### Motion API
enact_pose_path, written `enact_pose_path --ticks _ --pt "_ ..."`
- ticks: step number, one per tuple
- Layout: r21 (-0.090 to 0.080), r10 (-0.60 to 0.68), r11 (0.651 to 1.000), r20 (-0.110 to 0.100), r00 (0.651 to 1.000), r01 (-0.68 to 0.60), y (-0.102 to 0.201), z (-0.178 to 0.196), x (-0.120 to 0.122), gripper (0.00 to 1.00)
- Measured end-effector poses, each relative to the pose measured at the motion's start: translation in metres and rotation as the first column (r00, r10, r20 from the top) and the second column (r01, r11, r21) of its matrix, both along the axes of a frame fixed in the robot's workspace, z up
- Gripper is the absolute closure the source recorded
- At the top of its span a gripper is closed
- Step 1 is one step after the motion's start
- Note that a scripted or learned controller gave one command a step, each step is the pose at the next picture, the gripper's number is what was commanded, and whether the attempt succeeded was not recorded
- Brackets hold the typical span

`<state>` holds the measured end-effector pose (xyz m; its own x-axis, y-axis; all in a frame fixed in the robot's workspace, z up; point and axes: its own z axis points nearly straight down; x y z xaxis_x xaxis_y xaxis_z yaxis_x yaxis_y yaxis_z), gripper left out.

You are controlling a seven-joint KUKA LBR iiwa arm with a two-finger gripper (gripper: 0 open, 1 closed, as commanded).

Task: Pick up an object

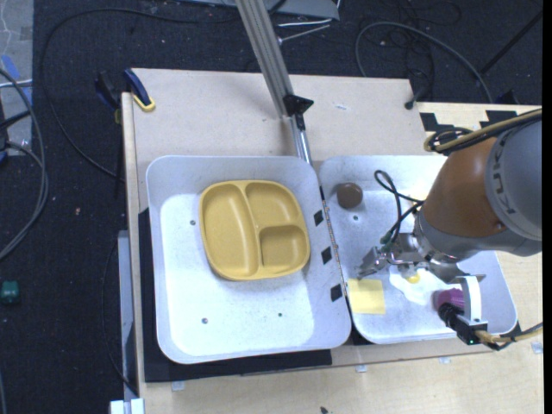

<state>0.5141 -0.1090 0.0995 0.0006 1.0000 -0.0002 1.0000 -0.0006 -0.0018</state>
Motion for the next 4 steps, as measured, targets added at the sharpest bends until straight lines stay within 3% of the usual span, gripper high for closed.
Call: enact_pose_path --ticks 1,4 --pt "0.000 -0.001 1.000 0.002 1.000 0.001 0.000 0.012 0.001 1.00" --pt "-0.001 0.005 1.000 0.008 1.000 -0.005 0.003 0.184 0.002 1.00"
